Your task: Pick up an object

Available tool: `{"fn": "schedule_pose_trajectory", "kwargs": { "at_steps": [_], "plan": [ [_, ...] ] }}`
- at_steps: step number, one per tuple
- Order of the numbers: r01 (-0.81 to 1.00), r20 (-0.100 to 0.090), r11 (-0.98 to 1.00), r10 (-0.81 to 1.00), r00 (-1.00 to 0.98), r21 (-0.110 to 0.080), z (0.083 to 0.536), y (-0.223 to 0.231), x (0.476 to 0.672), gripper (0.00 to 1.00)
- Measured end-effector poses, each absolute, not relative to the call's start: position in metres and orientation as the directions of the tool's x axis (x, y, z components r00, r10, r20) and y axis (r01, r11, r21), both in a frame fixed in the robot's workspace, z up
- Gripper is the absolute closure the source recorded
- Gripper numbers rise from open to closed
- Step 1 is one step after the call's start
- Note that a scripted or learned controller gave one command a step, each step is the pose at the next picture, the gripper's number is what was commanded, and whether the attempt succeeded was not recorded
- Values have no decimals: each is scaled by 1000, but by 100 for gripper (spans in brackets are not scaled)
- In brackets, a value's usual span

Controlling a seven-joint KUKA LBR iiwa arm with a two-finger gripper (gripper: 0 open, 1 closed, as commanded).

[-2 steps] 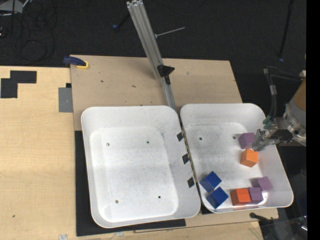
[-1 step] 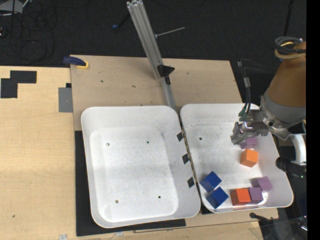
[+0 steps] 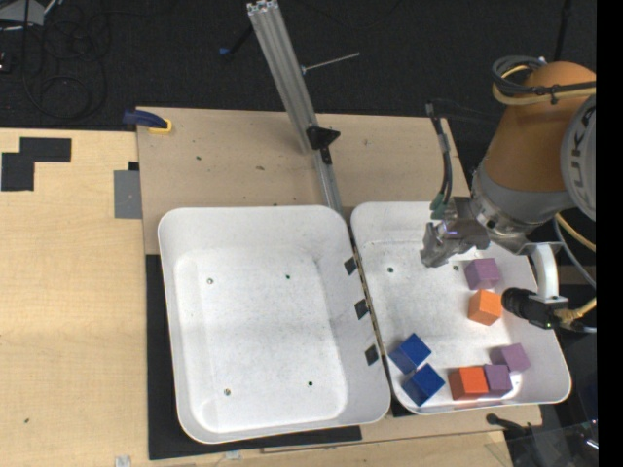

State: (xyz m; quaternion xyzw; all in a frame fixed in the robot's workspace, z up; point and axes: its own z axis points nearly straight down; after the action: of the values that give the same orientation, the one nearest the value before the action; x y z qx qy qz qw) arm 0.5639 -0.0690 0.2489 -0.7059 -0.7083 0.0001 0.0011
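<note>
We see the tool (image 3: 440, 246) hanging low over the far half of the right bin (image 3: 394, 224), above bare white floor. We cannot tell whether it is open or closed, and nothing shows in its grip. The closest candidates are a purple cube (image 3: 483, 273), just beside the tool toward the bin's right edge, and an orange cube (image 3: 485, 306) just beside that one on its near side. The others crowd the bin's near edge. A far blue cube (image 3: 412, 350) and a near blue cube (image 3: 424, 384) sit close together, perhaps touching. An orange block (image 3: 471, 381) and a purple block (image 3: 497, 378) stand side by side against the near rim, and a third purple block (image 3: 513, 358) is close behind them in the near right corner. The first risk, as we judge it, is that the tool descends where it hangs and closes on nothing, since no block lies beneath it. If it shifts to the purple cube, the orange cube stands so close that the tool may land on top of it or shove the pair along the floor instead of straddling one. A nudged cube could slide toward the right wall, where there is little room to get around it. The group at the near edge looks worse to us: the blocks are packed against the rim, so the tool could catch two at once or pinch only a corner, and the block could twist out on the lift.
</note>
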Motion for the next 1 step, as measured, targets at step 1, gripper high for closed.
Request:
{"fn": "schedule_pose_trajectory", "kwargs": {
  "at_steps": [1],
  "plan": [
    [1000, 2, 5, 1000, -5, -2, 250, -11, 579, 100]
  ]
}}
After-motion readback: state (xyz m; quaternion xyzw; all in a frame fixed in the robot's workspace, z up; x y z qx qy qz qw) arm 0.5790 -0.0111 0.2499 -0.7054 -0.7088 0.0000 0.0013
